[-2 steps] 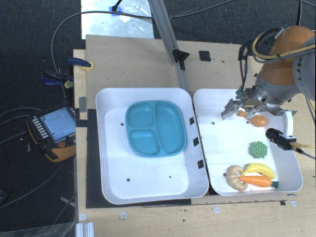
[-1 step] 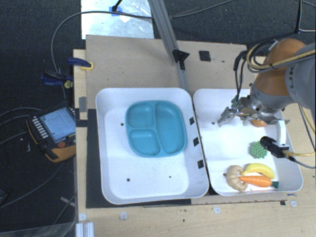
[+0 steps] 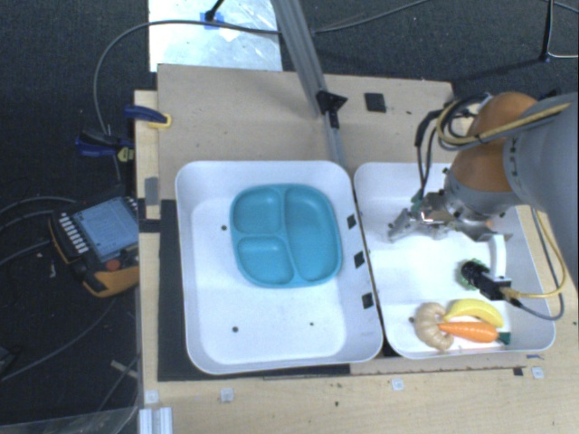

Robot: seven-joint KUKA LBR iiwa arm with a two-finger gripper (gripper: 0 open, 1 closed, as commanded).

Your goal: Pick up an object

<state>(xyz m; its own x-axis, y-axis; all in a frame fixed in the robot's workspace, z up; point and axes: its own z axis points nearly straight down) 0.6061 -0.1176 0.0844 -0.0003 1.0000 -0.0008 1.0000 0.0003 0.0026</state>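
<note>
In the near right corner of the right bin [image 3: 404, 283] three toy foods lie bunched together: a yellow banana [image 3: 477, 310], an orange carrot [image 3: 469, 331] with a green top, and a tan knobbly piece [image 3: 432, 325]. My gripper [image 3: 403, 225] hangs low over the upper left part of that bin, pointing left. It is well apart from the foods, up and to the left of them. Nothing shows in its grasp.
The left bin [image 3: 271, 328] holds a blue divided plate [image 3: 286, 234] in its upper middle. A ridge where the two bin rims meet runs between them [image 3: 360, 260]. A slanted grey pole [image 3: 303, 43] crosses the back of the bench.
</note>
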